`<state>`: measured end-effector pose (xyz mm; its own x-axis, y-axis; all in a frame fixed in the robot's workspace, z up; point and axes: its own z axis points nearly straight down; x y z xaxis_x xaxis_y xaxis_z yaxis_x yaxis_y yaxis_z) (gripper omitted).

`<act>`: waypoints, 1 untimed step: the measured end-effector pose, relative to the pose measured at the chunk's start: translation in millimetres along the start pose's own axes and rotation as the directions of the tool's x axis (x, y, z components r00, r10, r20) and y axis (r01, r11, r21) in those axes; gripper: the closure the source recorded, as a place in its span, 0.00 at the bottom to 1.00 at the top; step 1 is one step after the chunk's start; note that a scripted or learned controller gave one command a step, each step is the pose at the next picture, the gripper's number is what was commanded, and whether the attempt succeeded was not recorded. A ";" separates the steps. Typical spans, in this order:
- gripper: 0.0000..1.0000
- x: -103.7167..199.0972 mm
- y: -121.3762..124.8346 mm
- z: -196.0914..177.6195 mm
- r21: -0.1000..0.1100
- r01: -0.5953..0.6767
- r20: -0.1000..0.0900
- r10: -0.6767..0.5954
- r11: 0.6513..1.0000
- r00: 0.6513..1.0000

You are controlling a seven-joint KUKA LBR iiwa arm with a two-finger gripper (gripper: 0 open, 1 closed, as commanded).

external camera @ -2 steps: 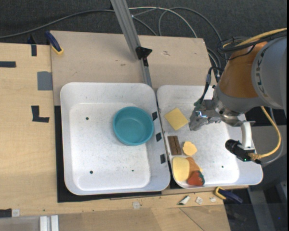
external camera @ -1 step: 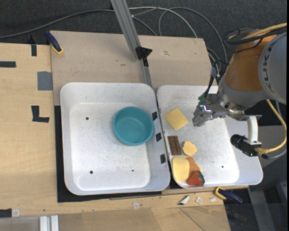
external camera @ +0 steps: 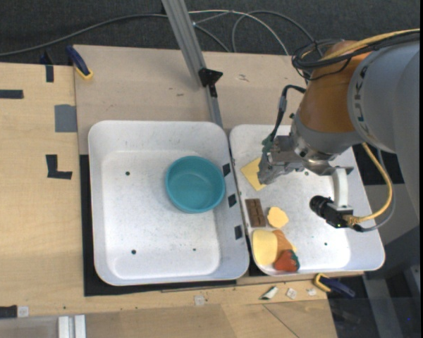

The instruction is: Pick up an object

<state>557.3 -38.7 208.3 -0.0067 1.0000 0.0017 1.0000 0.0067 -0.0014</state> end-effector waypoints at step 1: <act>1.00 48.2 -10.4 1.8 0.002 0.000 0.000 0.000 1.000 1.000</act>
<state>546.6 9.5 206.6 -0.0062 1.0000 0.0015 1.0000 0.0062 -0.0033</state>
